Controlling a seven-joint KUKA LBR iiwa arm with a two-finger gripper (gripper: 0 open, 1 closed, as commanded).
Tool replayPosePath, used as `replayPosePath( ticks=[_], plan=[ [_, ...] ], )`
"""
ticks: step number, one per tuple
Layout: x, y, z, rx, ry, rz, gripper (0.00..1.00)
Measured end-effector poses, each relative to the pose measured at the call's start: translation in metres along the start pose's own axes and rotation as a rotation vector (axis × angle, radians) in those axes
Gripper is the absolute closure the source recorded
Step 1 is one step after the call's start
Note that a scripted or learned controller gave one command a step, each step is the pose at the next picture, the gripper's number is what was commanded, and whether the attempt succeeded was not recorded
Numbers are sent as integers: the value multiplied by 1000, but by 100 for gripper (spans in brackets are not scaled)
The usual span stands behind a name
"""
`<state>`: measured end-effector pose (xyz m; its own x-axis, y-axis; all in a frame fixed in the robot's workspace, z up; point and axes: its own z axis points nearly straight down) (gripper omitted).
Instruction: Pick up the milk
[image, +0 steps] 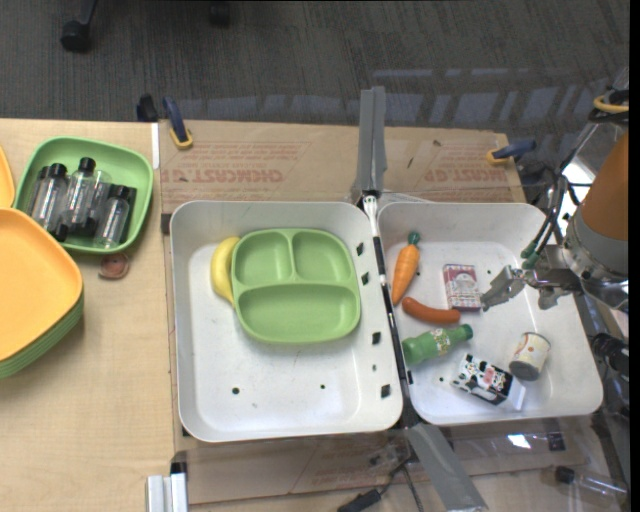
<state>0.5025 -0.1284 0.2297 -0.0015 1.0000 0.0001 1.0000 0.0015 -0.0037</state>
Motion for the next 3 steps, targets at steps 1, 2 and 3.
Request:
replayPosePath(
  ticks=[1, 2, 3],
  plan=[
    [12, -13, 119, -23, -4, 57, 0],
    [62, -25, 39, -1, -1, 108, 0],
    [27, -20, 121, -19, 0, 25, 0]
  ],
)
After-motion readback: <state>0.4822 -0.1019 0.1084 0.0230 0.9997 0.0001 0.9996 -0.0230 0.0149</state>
